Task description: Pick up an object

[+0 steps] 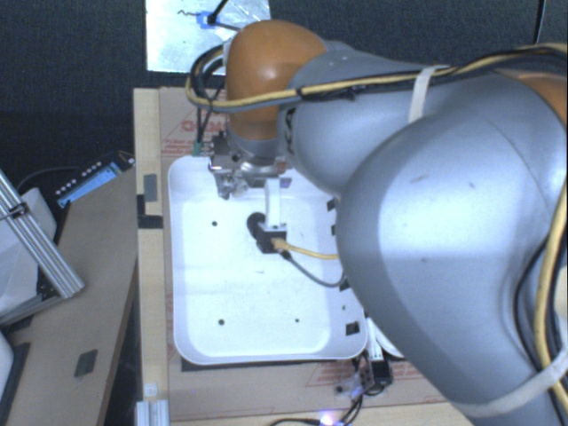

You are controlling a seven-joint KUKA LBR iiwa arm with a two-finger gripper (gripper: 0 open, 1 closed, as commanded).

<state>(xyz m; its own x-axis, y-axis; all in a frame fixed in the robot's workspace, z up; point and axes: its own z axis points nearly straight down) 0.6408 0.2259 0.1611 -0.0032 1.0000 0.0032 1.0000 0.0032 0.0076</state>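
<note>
The grey arm, with its orange band, reaches in from the right and covers most of the right half of the camera view. Its gripper hangs over the far edge of the left white bin. Below it, a small black part with a yellow cable lies low over the bin floor. I cannot tell whether that part belongs to the gripper or is a loose object. The bare bin floor that shows has only a few small dark dots. The right bin is hidden behind the arm.
A brown board lies under the bins. An aluminium rail and a blue-black device sit on the left. A silver sheet stands at the back. Small wiring sits at the bin's near right corner.
</note>
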